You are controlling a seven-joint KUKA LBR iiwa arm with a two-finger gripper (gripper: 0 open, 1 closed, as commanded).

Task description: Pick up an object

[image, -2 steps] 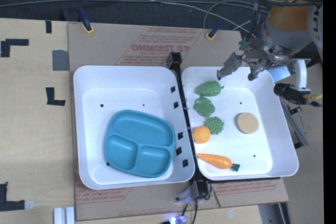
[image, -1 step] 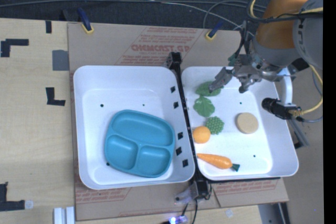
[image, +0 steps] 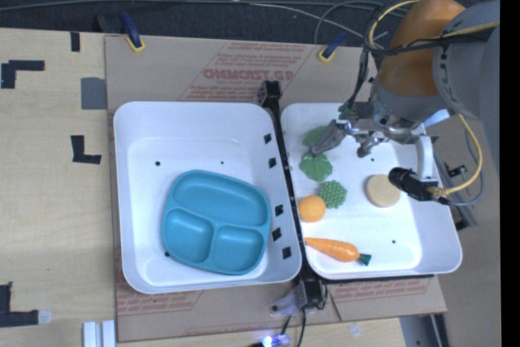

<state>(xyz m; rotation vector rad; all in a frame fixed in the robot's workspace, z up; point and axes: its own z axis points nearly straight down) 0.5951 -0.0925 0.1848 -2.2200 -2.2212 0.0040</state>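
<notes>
While the pincer (image: pixel 351 138) hangs low over the back of the right bin (image: pixel 439 252), fingers spread and nothing between them, I'd call this the approach step: no grasp yet. One finger (image: pixel 325 138) reaches toward the leafy green piece (image: pixel 316 137) at the bin's left wall; they look to be touching, or very near it.

Likely target is that leafy green piece, with a second green leaf (image: pixel 316 167) just in front of it. It lies flat, no clear long axis that I can make out.

Next move as I judge it: centre over the leaf, drop, close. Thin flat part, so the fingers need to get down to the bin floor.

The carrot (image: pixel 331 249) has a clear axis, lying roughly left-right, green tip pointing right. The blue tray (image: pixel 215 221) sits in the left bin (image: pixel 134 126).
</notes>
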